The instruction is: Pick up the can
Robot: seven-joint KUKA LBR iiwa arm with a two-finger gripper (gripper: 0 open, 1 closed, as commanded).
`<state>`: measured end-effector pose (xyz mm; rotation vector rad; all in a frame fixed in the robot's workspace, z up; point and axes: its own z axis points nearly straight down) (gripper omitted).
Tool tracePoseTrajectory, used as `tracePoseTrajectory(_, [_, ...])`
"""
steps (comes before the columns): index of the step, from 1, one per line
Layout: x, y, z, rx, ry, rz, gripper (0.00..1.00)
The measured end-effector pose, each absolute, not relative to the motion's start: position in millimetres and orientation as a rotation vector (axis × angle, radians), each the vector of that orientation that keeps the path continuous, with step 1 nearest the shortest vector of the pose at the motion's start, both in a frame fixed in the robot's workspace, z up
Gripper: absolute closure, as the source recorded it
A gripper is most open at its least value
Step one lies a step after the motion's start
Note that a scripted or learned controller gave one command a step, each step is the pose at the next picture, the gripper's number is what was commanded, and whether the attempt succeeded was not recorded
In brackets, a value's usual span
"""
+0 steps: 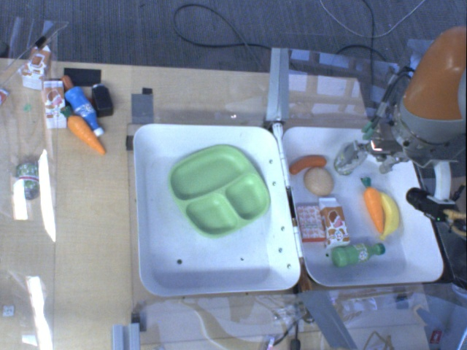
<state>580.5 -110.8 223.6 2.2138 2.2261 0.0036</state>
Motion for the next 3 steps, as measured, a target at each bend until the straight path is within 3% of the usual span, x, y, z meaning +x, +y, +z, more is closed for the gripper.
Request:
tracePoseTrajectory(1, [632.7,-134.3,113.8,2.362,2.068,0.004,0.00])
tracePoseTrajectory(2, [663.8,-166.9,86.7,2.454,1.953,0.007,0.00])
tracePoseTrajectory(3, [666.5,-164.8,99.7,2.440,1.960,0.012,1.00])
